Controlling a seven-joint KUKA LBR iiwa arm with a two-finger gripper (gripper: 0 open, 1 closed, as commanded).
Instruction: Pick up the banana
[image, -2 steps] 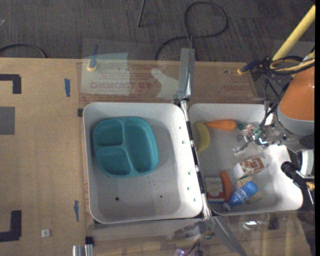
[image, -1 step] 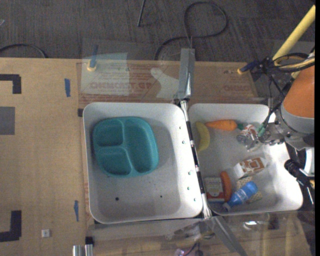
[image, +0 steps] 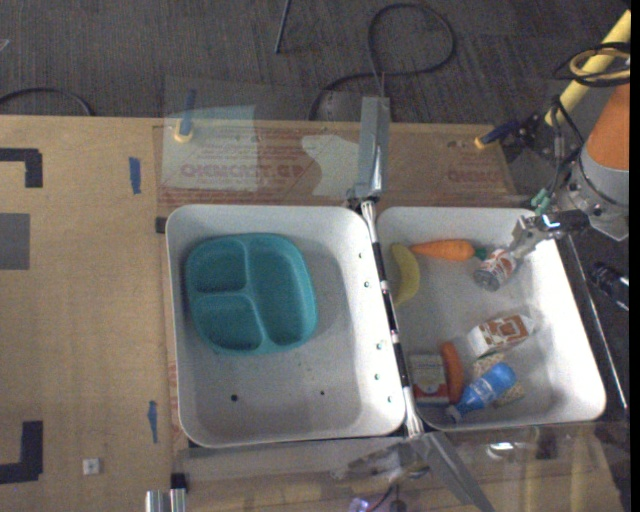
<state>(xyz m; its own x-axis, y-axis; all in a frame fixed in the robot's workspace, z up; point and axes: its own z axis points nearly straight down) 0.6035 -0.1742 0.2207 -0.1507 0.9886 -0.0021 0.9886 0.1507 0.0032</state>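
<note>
Blue bottle (image: 487, 387) sits at 5 o'clock in right bin (image: 575, 330); banana (image: 405, 273) at 9. My claw (image: 527, 236) hangs at 1 o'clock over a can (image: 494, 270); grip state unreadable.

Yellow banana (image: 404, 274), orange carrot (image: 443, 250), teal divided plate (image: 250, 293), two white bins (image: 270, 410), blue bottle (image: 484, 388)
</note>
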